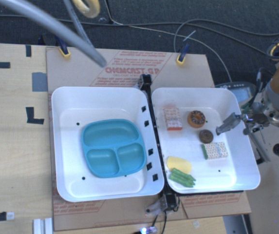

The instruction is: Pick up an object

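The right bin (236, 179) holds several small things: a red and white packet (172, 118), a brown doughnut (196, 118), a dark round piece (206, 136), a patterned box with a green edge (215, 150), a yellow piece (178, 164) and green beans (182, 178). My gripper (228, 123) hangs at the right rim of this bin, to the right of the doughnut and the dark round piece. Nothing shows between its fingers.
The left bin (64, 130) holds a blue divided plate (113, 147). A black divider (151, 135) runs between the bins. Cables trail behind the bins, and yellow clamps (180, 58) pin the cardboard underlay at the back.
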`<state>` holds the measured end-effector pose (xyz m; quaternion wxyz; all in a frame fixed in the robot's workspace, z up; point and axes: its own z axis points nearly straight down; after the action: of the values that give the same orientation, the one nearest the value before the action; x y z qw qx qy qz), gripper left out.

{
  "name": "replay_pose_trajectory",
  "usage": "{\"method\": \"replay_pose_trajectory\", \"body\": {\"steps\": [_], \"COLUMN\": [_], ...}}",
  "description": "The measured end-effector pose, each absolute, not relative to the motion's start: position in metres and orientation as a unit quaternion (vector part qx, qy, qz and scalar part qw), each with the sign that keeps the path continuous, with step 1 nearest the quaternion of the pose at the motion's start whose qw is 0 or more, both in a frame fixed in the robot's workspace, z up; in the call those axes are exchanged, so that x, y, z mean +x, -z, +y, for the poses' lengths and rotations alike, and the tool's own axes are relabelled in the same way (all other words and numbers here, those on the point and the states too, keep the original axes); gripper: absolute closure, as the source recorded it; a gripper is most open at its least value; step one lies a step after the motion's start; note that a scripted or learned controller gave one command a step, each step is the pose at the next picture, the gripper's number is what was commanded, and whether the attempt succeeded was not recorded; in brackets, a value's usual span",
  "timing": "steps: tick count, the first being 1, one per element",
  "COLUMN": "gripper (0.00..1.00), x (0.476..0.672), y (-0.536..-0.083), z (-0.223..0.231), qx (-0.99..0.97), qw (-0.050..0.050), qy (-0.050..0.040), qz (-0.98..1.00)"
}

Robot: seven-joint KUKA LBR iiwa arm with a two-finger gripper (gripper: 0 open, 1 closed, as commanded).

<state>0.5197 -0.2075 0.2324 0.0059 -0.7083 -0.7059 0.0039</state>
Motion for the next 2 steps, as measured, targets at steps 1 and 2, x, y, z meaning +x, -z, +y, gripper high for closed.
{"method": "replay_pose_trajectory", "body": {"steps": [1,2], "gripper": [0.00,0.00], "x": [0.523,0.521], "y": [-0.240,-0.176], "z": [-0.207,-0.210], "qx": [-0.707,-0.707], "qw": [0.000,0.003], "qy": [-0.0006,-0.0018], "qz": [-0.707,-0.707]}}
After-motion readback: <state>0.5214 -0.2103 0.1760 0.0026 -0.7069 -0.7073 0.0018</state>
